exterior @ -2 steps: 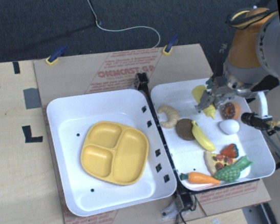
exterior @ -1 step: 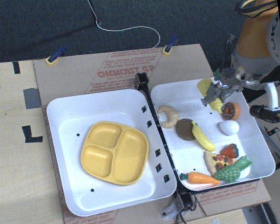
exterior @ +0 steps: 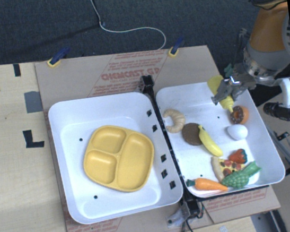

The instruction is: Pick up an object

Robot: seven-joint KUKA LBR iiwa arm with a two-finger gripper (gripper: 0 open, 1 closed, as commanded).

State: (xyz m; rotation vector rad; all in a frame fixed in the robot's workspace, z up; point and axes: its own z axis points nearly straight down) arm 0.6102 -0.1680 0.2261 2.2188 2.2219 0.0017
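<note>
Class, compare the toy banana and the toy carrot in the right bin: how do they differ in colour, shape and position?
The banana is yellow; the carrot is orange with a green top. The banana is curved and runs roughly top to bottom near the bin's middle, beside a brown round piece; the carrot is straight, tapered, and lies crosswise at the near-left corner. Both are elongated toy foods lying flat in the right bin.

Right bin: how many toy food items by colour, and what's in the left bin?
Right bin:
Yellow: 2 (banana, piece by the tool)
Orange: 2
White: 1
Brown: 1
Beige: 1
Green: 1
Red: 1
Pizza slice, mixed colours: 1
Left bin: 1 yellow plate
Total: 11
</note>
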